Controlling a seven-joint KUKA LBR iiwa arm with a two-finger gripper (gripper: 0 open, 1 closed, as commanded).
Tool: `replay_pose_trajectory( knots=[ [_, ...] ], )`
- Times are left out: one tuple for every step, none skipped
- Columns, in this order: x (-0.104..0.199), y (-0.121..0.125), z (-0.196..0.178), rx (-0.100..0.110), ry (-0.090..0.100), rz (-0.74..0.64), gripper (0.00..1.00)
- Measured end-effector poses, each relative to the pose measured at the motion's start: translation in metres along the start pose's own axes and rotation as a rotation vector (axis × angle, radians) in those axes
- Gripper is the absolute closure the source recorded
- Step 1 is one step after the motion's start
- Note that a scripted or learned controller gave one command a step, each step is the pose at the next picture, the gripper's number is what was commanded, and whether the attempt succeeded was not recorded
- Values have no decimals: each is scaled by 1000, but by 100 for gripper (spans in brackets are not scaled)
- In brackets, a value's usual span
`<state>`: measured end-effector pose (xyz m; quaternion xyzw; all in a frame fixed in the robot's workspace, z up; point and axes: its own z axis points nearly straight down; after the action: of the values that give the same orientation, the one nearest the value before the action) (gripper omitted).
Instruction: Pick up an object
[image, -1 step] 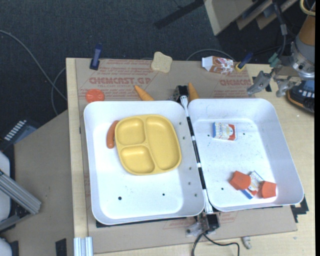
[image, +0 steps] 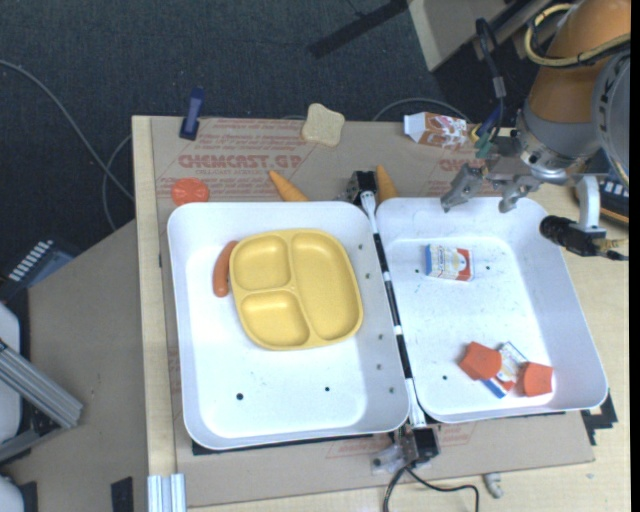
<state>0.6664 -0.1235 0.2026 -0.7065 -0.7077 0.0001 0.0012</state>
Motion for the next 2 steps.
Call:
replay_pose_trajectory(
  knots=[
    [-5, -12, 47, 0, -1, 2, 0],
    [-3, -25, 119, 2, -1, 2, 0]
  ],
)
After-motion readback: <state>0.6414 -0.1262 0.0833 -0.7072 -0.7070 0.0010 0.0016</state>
